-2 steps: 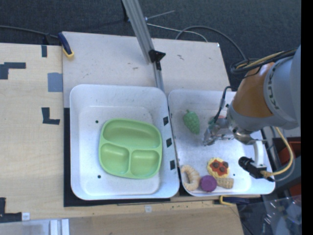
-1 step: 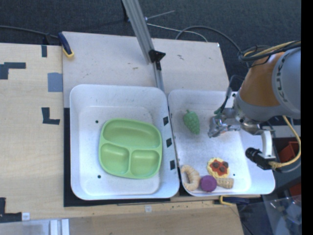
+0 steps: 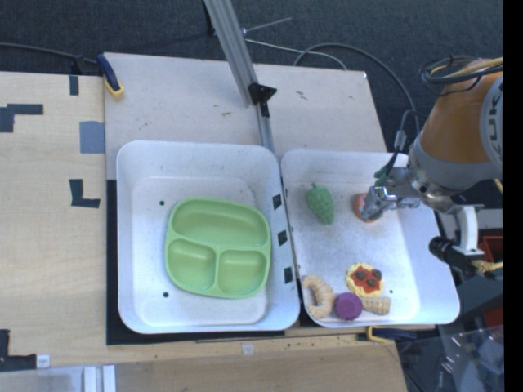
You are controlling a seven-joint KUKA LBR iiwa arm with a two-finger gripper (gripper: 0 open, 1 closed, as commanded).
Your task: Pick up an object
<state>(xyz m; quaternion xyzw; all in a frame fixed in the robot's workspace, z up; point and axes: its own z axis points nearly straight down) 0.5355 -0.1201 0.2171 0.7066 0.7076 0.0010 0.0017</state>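
The bench (image 3: 204, 96) carries two shallow white bins side by side. The left bin (image 3: 135, 219) contains a green divided plate (image 3: 218, 247) with three compartments; the plate lies flat, slightly toward the right half of that bin. The right bin (image 3: 409, 251) contains several toy food items. A green bumpy piece resembling a bunch of grapes (image 3: 320, 202) lies in the upper left part of this bin. A small red-orange object (image 3: 360, 207) lies to the right of the grapes, near the middle of the bin's upper half. Along the front edge lie three items in a cluster: a tan pastry-like piece (image 3: 317, 296) at the left, a purple ball (image 3: 348, 306) touching it, and a yellow piece with red spots (image 3: 366, 282) just above and to the right of the ball. The arm (image 3: 462, 137) enters from the right, its orange band positioned above the right bin's far right corner. The gripper (image 3: 374, 204) is lowered into the right bin directly at the red-orange object, overlapping its right side. Whether the gripper is closed on that object or merely beside it cannot be determined from this view. A metal rail (image 3: 233, 35) runs diagonally from the top toward the gap between the bins.
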